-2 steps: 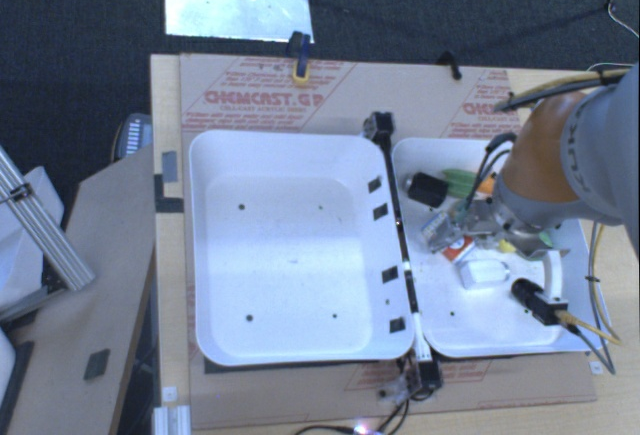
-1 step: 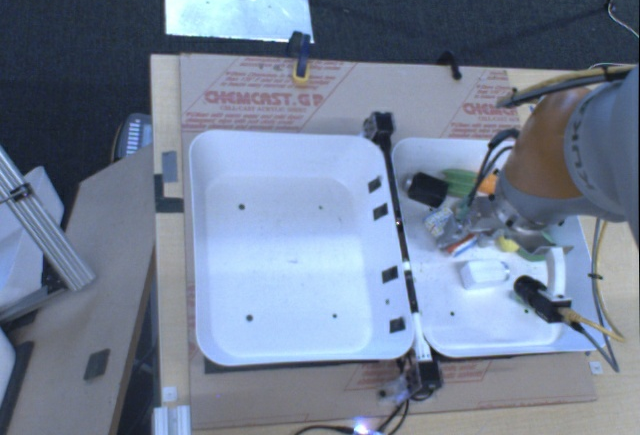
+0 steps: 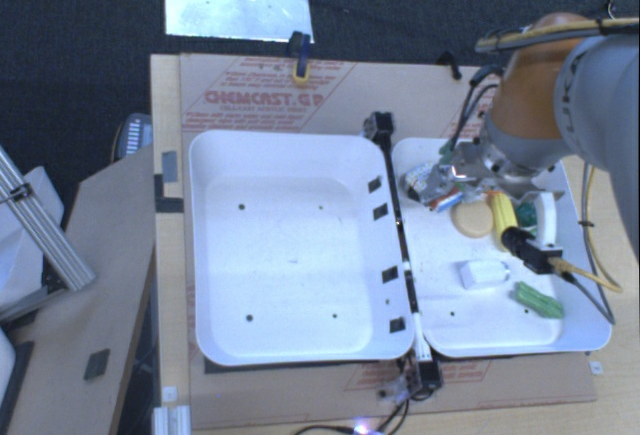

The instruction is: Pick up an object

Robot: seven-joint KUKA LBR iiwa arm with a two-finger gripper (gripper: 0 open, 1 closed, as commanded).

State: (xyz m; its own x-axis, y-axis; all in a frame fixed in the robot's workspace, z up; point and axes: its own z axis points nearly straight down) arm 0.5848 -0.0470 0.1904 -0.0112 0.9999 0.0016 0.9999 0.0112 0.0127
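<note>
The gripper [image 3: 432,185] hung low over the right bin [image 3: 437,323], near its upper-left corner; whether it was open or closed could not be told. Candidate objects lay just beside it: a yellow piece [image 3: 501,214], a white block [image 3: 484,273] and a green piece [image 3: 539,301]. A sound pick would require centring over one isolated item, such as the white block, before descending.

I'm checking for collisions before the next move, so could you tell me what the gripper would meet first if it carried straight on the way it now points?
The gripper points down and leftward over the right bin. Going on, it would probably meet that bin's bare white floor near the divider; the round tan object lies beside that line. Depth is unclear.
</note>
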